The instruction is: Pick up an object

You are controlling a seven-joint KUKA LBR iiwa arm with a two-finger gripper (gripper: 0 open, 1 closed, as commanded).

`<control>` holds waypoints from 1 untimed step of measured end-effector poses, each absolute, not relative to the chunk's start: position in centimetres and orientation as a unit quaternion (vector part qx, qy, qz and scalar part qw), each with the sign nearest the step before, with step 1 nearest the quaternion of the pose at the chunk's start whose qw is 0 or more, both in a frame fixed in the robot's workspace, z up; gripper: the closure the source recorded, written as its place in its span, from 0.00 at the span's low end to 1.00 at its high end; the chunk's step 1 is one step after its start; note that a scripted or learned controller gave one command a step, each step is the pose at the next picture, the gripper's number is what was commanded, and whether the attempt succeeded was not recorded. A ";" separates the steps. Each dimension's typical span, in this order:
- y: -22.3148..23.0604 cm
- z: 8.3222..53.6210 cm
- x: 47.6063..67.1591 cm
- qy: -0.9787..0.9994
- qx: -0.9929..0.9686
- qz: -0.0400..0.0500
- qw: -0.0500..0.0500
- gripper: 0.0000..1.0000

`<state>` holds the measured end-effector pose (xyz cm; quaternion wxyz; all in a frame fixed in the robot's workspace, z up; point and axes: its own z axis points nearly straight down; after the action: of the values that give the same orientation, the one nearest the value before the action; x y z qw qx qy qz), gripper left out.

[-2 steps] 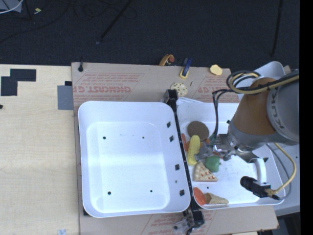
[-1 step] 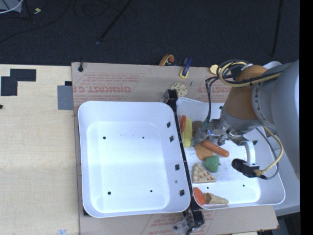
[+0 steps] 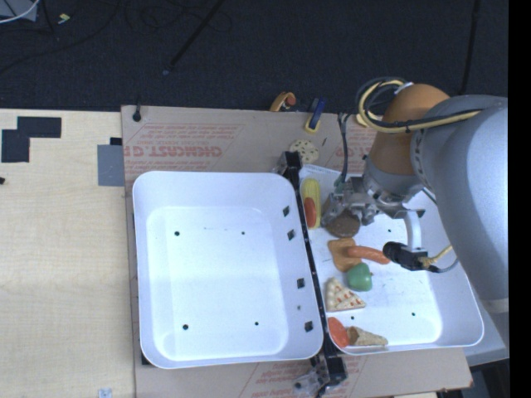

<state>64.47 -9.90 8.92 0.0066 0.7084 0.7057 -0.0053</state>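
We see the tool down in the right bin, at its far left part, directly over a brown round object that lies against it; whether that object sits between the tool's parts or just beneath them we cannot tell, and we cannot tell how wide the tool stands. Just left of the brown object, along the bin's left wall, lies a yellow piece with a red end. Nearer the camera come an orange lump, a thin orange-red carrot-like piece lying across it, and a green piece touching them. Further forward is a pale wedge with red spots, then a red piece and a tan piece at the bin's near left corner. The left bin stands just beside the right one, their walls touching. Both rest on a cardboard sheet on the worktop. The grey arm reaches in from the right.
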 end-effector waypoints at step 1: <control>-10.0 10.1 64.4 0.706 0.708 -0.005 0.007 1.00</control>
<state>64.37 -9.99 10.08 0.0070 0.7084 0.7058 -0.0052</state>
